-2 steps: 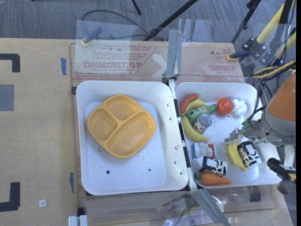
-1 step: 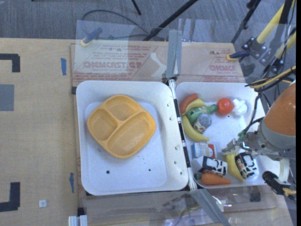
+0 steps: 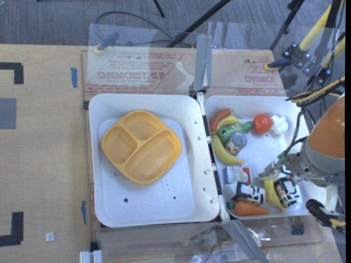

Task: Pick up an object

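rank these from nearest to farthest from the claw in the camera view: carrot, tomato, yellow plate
1. carrot: right bin, bottom edge, just left of and below the claw.
2. tomato: right bin, top part, farther up from the claw.
3. yellow plate: in the left bin, across the divider, clearly farthest.

Red lettering is showing on the clear sheet lying behind the left bin; it seems to be reading "CHEMCAST GP", printed upside down. Similar red print on the right-hand sheet is too small to read.
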Controlling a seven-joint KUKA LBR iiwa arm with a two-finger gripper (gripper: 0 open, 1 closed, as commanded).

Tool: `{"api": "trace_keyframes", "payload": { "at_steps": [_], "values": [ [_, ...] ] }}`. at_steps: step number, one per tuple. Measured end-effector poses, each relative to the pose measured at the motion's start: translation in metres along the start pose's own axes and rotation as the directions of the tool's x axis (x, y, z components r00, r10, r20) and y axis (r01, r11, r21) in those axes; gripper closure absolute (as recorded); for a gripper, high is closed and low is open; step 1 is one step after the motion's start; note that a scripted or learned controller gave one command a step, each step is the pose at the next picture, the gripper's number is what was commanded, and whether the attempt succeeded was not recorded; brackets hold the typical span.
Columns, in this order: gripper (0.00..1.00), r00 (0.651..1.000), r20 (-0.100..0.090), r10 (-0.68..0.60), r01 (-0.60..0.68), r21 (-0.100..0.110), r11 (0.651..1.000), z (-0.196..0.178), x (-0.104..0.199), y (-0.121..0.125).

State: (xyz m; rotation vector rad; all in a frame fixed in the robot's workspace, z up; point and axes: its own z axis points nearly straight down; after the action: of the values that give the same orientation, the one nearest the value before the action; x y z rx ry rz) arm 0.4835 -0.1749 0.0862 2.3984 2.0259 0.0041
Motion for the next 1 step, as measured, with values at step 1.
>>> {"api": "trace_keyframes", "payload": {
  "at_steps": [1],
  "values": [
    [1.0,1.0,0.001,0.002,-0.002,-0.004,1.0,-0.0099,-0.0004,0.0019]
  ]
}}
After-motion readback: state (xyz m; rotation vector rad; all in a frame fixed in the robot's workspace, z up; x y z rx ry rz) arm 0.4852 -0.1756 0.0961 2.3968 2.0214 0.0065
